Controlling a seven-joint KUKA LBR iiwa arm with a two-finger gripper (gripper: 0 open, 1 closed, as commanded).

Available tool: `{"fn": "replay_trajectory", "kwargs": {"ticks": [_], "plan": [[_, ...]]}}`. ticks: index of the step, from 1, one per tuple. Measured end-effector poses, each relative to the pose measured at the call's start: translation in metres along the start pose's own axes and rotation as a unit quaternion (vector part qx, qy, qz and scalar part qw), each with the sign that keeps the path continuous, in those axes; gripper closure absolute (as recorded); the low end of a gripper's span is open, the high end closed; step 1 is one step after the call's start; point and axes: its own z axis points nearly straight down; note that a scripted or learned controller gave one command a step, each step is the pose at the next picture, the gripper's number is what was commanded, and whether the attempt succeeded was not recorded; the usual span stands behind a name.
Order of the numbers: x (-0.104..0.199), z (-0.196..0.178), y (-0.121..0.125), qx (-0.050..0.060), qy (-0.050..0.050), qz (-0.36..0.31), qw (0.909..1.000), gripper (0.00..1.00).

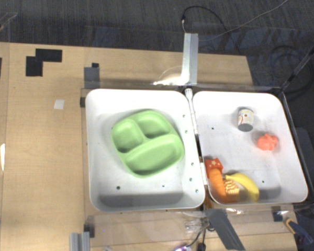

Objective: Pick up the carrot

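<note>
Tightly wedged: carrot (215, 181) beside banana (245, 184)

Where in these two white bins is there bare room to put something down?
Right bin: bare floor in the middle, between the small can, the orange-red lump and the pile below. Its near-left corner is crowded: carrot, banana, red piece. Left bin: margins around the green divided plate.

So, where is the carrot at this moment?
The carrot lies in the right bin, at its near-left corner, between a red item and the banana.
</note>
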Motion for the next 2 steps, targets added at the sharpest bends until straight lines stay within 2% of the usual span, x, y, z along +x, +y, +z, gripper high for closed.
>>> {"fn": "replay_trajectory", "kwargs": {"ticks": [1, 2], "plan": [[-0.002, 0.255, -0.027, 0.006, -0.001, 0.156, 0.9877, 1.00], [-0.006, 0.030, -0.034, 0.001, 0.000, 0.140, 0.9901, 1.00]]}}
